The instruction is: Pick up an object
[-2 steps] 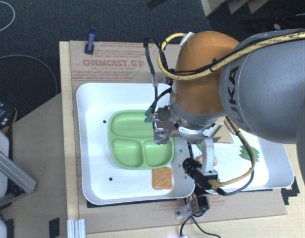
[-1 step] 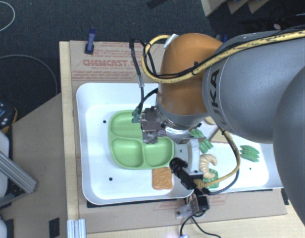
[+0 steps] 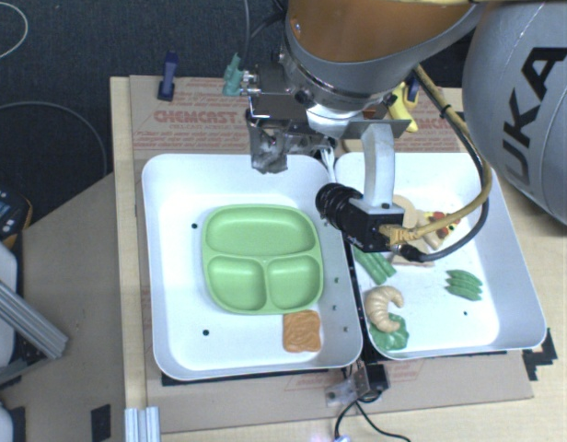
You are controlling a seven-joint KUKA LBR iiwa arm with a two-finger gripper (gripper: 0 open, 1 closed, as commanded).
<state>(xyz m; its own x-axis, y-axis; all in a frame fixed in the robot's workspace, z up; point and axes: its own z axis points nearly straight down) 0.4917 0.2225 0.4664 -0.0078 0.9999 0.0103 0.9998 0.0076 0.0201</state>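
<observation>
My gripper [image 3: 269, 153] hangs under the wide orange-banded wrist, over the back edge of the left bin [image 3: 168, 247], with nothing visibly in it. A green three-compartment plate [image 3: 262, 256] lies in the middle of that bin, a little in front of the gripper. Near the bin's front edge rests an orange-brown toast-like piece [image 3: 302, 331]. In the right bin [image 3: 514, 293] I see a tan croissant [image 3: 385, 306], a green leafy piece [image 3: 465, 284] and green bean-like pieces [image 3: 376, 265].
A black camera mount with a yellow cable [image 3: 362, 217] sticks out over the divider between the bins, partly hiding a pale toy with red dots [image 3: 429, 226]. The arm's grey body [image 3: 532, 99] covers the back right. A brown board [image 3: 201, 99] lies under the bins.
</observation>
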